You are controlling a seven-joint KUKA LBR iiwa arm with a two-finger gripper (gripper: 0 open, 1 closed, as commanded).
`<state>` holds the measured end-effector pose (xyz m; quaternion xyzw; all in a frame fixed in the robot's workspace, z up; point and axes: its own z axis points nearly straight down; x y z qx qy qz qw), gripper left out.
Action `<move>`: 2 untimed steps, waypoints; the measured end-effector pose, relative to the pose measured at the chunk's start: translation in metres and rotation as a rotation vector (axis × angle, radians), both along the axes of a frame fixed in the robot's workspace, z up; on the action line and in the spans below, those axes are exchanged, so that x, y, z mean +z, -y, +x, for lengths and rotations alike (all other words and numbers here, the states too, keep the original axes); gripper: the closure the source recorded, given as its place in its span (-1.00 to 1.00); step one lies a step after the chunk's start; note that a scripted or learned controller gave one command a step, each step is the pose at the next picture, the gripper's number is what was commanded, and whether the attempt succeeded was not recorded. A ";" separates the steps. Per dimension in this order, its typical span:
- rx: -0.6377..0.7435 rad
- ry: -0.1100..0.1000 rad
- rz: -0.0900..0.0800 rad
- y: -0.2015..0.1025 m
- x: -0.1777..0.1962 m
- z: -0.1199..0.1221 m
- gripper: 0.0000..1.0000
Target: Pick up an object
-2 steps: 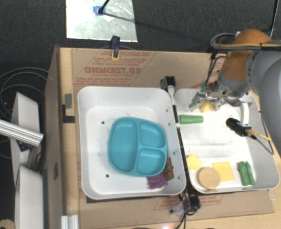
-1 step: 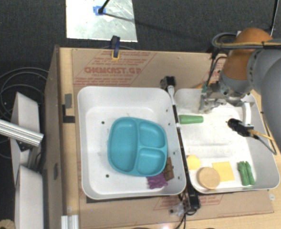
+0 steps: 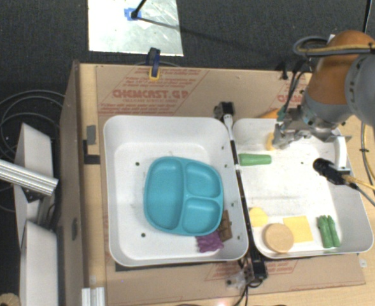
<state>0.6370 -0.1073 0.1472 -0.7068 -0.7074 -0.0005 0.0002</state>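
- Right now the gripper (image 3: pixel 281 139) hangs low at the upper part of the right bin (image 3: pixel 356 225), toward the frame's upper right; whether it is spread or closed I cannot tell, and nothing shows held in it.
- Nearest candidate is the green cylinder (image 3: pixel 254 160), just below-left of it, close to the bin's left wall; a descent there risks clipping the wall or rolling the piece away.
- Lower in the frame, the round wooden disc (image 3: pixel 279 237), yellow square (image 3: pixel 298 229) and green bean pieces (image 3: pixel 328 231) lie flat and bunched, so a pinch may slip or catch two.
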 end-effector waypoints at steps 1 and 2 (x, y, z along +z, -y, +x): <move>0.000 -0.001 -0.001 -0.020 0.013 -0.041 1.00; -0.002 -0.003 -0.001 -0.013 0.000 -0.082 1.00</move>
